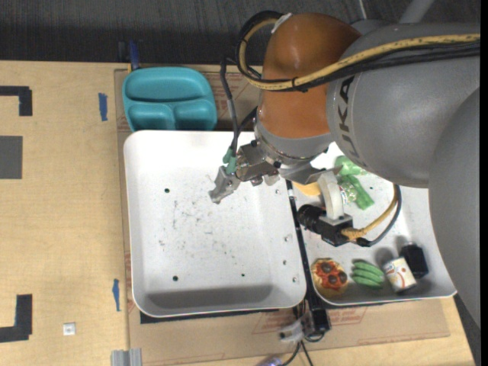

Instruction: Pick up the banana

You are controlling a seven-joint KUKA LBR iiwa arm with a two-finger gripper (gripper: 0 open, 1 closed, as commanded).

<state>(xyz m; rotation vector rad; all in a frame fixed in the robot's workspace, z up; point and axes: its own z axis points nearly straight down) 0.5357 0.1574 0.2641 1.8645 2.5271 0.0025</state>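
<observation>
My gripper [222, 184] hangs over the upper middle of the left bin [152, 280], close to the bin floor, and I see nothing in it. A pale yellow sliver [305, 175] that may be the banana peeks out under the wrist at the left edge of the right bin [438, 280]. The arm hides most of it. The big orange and grey arm covers the top of the right bin.
A teal divided tray [169, 97] stands behind the left bin. The right bin holds a green toy [355, 186], a white roll [332, 191], a round red-orange item [329, 275], a green piece [367, 273], a small white can [399, 274] and a black item [416, 258].
</observation>
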